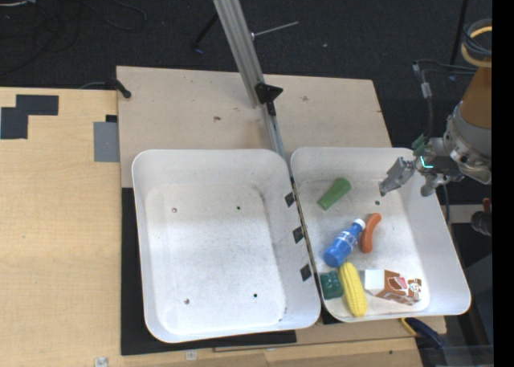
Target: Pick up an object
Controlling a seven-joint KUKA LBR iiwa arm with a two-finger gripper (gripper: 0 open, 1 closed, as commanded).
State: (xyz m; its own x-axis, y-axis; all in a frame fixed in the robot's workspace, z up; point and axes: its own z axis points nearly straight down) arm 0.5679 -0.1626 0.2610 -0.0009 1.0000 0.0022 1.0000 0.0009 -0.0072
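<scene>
The right bin (pixel 438 233) holds a green cylinder (pixel 334 193), a blue bottle (pixel 344 243), an orange sausage-shaped piece (pixel 370 232), a yellow corn cob (pixel 352 287), a small dark green block (pixel 330 283) and a white and brown packet (pixel 393 284). My gripper (pixel 413 178) hangs over the bin's upper right part, open, with nothing between its fingers. It is up and to the right of the orange piece, apart from all the objects.
The left bin (pixel 210 241) lies beside the right one, with a row of black clips (pixel 295 233) along the shared edge. A slanted aluminium bar (pixel 243 54) rises behind the bins. The arm (pixel 474 128) comes in from the right.
</scene>
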